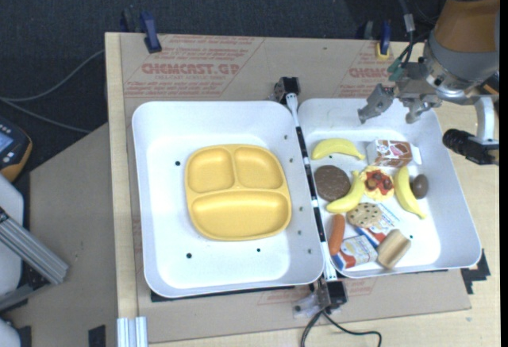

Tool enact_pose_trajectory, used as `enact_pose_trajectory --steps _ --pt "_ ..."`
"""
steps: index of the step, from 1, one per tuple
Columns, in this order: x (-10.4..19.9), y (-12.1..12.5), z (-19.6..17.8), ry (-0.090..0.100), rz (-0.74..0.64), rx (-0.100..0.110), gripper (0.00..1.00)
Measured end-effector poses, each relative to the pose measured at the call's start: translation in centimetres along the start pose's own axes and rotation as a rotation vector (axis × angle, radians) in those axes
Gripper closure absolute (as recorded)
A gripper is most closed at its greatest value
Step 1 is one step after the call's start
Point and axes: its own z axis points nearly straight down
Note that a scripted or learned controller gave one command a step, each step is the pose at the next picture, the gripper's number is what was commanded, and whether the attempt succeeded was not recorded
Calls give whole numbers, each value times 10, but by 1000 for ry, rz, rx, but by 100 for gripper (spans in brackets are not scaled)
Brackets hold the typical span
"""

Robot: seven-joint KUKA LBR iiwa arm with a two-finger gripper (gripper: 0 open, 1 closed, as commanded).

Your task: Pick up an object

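The right bin (pixel 452 214) holds a pile of toy food. A banana (pixel 336 149) lies at its upper left, and a second banana (pixel 349 194) rests beside a brown patty (pixel 331 181). A third banana (pixel 406 193) lies to the right, with a red-and-white packet (pixel 392 152) above it. A cookie (pixel 364 215), a red sausage (pixel 336 233) and a bread roll (pixel 392 248) sit near the front. My gripper (pixel 394 106) hangs open above the bin's far edge, with nothing between its fingers.
The left bin (pixel 159 242) carries a yellow divided plate (pixel 236 190). Blue clamps (pixel 148 32) grip the board's far edge. A black hinge piece (pixel 286 89) sits between the bins at the back. Cables trail off the front edge.
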Motion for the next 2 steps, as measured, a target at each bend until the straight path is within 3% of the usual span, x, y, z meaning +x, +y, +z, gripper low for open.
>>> enact_pose_trajectory --steps 1,2 --pt "-12 -43 110 2 4 13 0" --pt "-56 -32 154 -1 5 -2 0"
